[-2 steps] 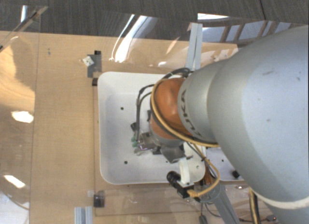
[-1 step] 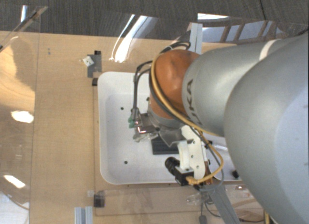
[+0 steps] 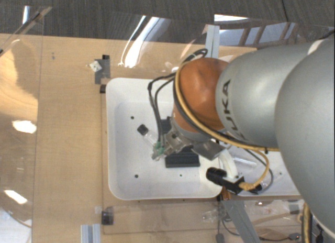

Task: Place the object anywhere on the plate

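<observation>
I see the arm (image 3: 272, 106) reaching in from the right over the left white bin (image 3: 123, 179), its orange band (image 3: 196, 98) above the gripper (image 3: 180, 150), which hangs low over the bin floor. A small dark object (image 3: 142, 130) lies on the bin floor just left of the gripper (apart from it, I think). From here I cannot tell the gripper's state, and the wooden surface (image 3: 63, 132) spreads to the left.
</observation>
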